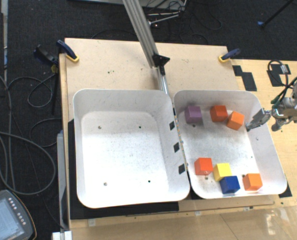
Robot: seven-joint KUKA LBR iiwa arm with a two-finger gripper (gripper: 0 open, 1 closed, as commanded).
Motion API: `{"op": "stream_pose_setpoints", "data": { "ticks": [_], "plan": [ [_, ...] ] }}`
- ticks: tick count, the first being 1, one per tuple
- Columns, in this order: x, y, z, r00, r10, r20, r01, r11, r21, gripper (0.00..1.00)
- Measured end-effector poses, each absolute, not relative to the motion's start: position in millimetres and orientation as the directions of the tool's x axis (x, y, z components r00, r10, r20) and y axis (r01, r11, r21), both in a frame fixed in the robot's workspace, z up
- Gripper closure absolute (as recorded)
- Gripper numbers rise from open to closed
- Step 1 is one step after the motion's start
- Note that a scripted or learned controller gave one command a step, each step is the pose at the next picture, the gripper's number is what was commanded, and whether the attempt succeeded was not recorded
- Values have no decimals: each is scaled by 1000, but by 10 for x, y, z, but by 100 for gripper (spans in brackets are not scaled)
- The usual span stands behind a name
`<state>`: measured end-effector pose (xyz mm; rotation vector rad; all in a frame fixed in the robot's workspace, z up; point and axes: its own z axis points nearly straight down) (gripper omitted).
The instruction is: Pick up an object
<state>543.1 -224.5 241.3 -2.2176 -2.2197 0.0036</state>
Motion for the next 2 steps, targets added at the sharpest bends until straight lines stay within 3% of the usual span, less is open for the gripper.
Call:
{"op": "stream_pose_setpoints", "data": {
  "ticks": [1,2],
  "plan": [
    [5440,-2244,2436,-2,1000,0,1000,2,0,0],
    [5538,-2226,1889,-2,1000,1,1000,2,-5,0]
  ]
}}
